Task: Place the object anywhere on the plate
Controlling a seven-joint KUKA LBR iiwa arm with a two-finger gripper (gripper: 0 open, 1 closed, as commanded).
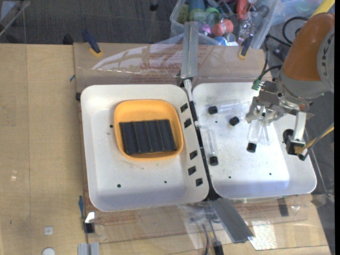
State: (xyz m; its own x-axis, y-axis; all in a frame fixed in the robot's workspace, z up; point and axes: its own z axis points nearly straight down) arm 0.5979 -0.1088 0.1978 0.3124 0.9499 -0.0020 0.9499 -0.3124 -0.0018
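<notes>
- Wooden bench (37,142) carries two shallow white bins side by side; a clear tub of bright toys (223,7) sits at the back, beyond the arm.
- Gripper (260,122) hangs over the right bin (276,179), orange wrist band just above it.
- Between its fingers a clear tube with a black cap (253,140) appears to hang nearly upright, cap end lowest and close to the bin floor. Judged held, with the fingers closed narrowly on the upper part; glare makes the contact hard to confirm.
- More clear tubes lie loose in the same bin: one tube near the divider (211,147), well to the plate side of the gripper, another tube at the far wall (226,108), and a loose black cap (234,121) just beside the gripper.
- Orange plate (146,110) sits in the left bin (101,169), well apart from the gripper across the divider, with a dark ribbed block (147,137) covering most of it.
- Risks, as judgement: the tube is smooth and gripped high, so it may slip or swing during the carry. A low carry could catch the cap end on the ridge between the bins. Released over the ribbed block, a round tube could roll off the plate.
</notes>
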